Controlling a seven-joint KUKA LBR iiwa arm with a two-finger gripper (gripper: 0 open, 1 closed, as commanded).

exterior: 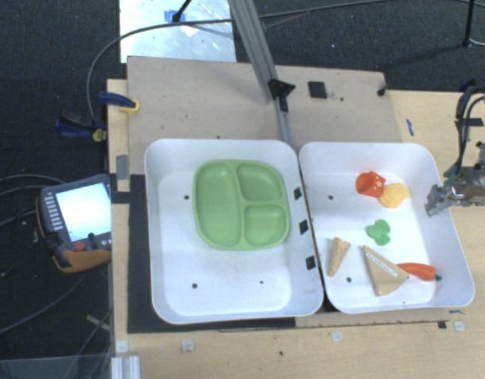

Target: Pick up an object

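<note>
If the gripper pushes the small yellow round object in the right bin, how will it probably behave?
The yellow round object looks rounded, so it may roll. It touches the red piece, which would probably shift too. It seems small and likely light.

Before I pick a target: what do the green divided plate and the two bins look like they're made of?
Green divided plate: probably moulded plastic, matte; uniform pale green with soft rounded compartment ridges and no glare. Left bin and right bin: likely thin formed plastic, smooth white with rounded corners and raised rims, faintly glossy. I can't confirm either from this view alone.
</note>
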